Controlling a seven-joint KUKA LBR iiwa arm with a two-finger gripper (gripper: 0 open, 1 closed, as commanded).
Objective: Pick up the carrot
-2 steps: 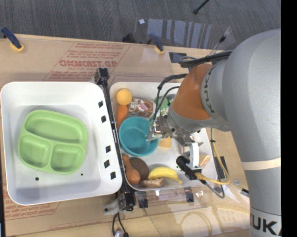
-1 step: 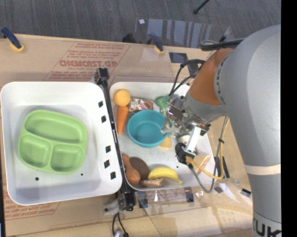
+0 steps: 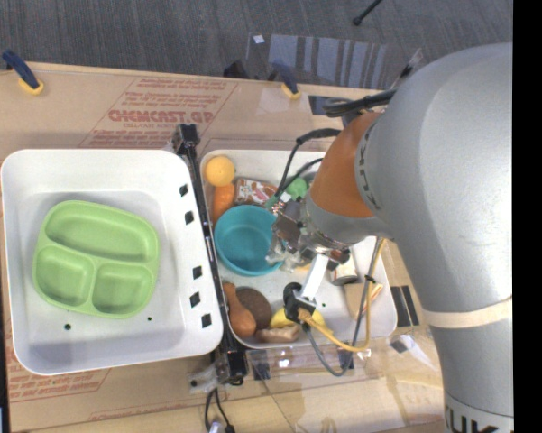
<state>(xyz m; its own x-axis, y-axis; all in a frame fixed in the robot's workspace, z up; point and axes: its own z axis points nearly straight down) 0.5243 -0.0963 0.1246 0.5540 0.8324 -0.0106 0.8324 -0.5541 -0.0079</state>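
Observation:
The carrot point(image 3: 221, 202) is a short orange piece lying against the left wall of the right bin point(image 3: 383, 307). It sits just below a yellow ball point(image 3: 220, 170) and touches the upper left rim of a teal bowl point(image 3: 244, 239). My gripper point(image 3: 286, 242) hangs low over the middle of the right bin, at the bowl's right rim and roughly a bowl's width right of the carrot. Nothing orange shows at the gripper. The wrist and the orange band hide much of the bin's right half.
The left bin point(image 3: 18, 269) holds a green divided plate point(image 3: 95, 257). In the right bin, a brown wrapper point(image 3: 253, 190) and a green item point(image 3: 297, 188) lie at the back. A brown oval point(image 3: 255, 306), an orange-brown piece point(image 3: 239, 316) and a yellow item point(image 3: 299, 317) lie at the front. Cables point(image 3: 343, 343) trail there.

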